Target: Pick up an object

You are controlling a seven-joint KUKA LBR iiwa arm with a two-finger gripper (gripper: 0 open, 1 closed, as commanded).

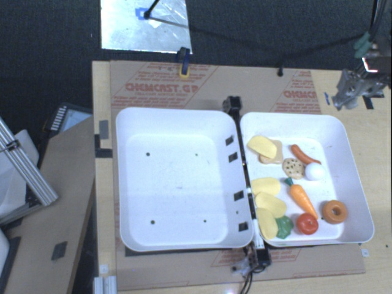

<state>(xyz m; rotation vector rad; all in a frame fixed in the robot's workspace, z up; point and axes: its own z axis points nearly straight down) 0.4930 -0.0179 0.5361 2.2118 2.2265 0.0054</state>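
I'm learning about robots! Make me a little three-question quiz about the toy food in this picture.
1. True or false: the toy food lies in the right bin.
2. Which item sits nearest the donut? A) tomato B) sausage C) cookie
3. Fill the blank: the white egg lies just above the orange ____.

Key
1. True. The food is all in the right bin, while the left bin has none.
2. A. The tomato is just beside the donut, toward the broccoli.
3. Carrot. It runs slantwise below the egg.

The gripper hangs above the right bin's far corner, away from the food.
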